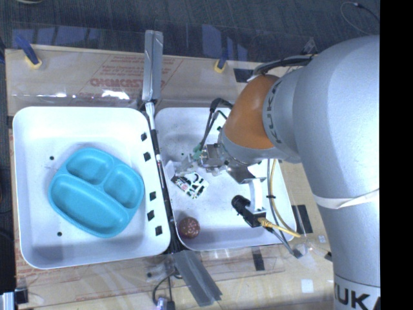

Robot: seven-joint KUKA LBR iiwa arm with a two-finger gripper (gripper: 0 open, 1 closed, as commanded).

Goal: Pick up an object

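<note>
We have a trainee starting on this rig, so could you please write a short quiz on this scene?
1. True or false: the blue tray lies in the left bin.
2. Which bin holds the brown ball? A left, B right.
3. Fill in: the arm reaches into the ____ bin.

Key: 1 true; 2 B; 3 right.

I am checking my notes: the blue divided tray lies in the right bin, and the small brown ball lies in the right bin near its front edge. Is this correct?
Not quite. The camera view shows the blue divided tray in the left bin, not the right. The small brown ball does lie in the right bin, near its front edge.
</note>
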